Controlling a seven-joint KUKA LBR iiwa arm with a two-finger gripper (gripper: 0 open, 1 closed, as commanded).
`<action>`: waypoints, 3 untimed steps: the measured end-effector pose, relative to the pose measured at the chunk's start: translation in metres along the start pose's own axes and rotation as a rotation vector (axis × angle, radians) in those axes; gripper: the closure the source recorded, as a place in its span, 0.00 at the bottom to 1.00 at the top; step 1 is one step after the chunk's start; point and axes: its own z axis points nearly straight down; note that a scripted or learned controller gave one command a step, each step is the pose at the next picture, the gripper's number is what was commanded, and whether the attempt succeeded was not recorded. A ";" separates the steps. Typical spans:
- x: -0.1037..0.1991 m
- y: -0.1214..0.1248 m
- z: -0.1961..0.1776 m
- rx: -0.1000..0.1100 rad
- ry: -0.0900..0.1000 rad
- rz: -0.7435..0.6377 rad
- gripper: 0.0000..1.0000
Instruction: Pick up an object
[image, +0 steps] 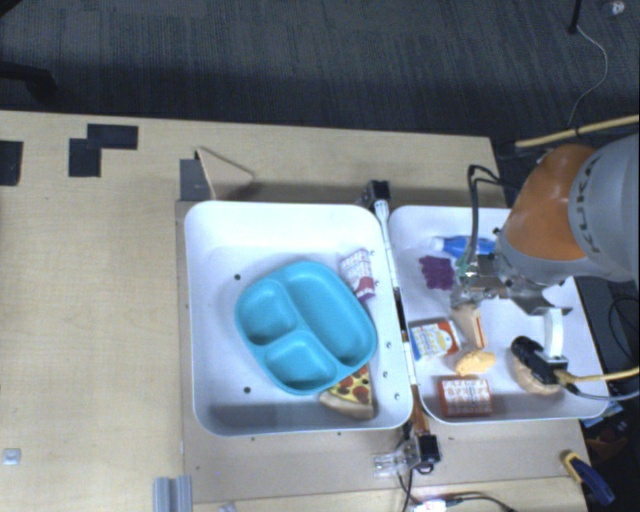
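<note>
My gripper (467, 300) hangs low over the middle of the right bin (580, 335), reached in from the right. Directly under it lies a tan stick-shaped piece (468, 328); whether it is gripped cannot be made out. Around it lie a purple toy (436, 270), a blue item (458, 245), a white and blue carton (432, 340), a yellow lump (476, 362) and a red-brown box (466, 396).
The left bin (215, 300) holds a blue divided tray (305, 325), a small white and maroon packet (358, 272) and a pizza slice (350, 392). A tan bun-like piece (532, 380) sits at the right bin's front right.
</note>
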 end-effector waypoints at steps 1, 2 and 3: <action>0.000 0.000 0.000 0.000 0.000 0.000 0.00; 0.011 -0.017 0.025 0.019 0.006 0.005 0.00; 0.012 -0.014 0.013 0.012 0.007 0.003 1.00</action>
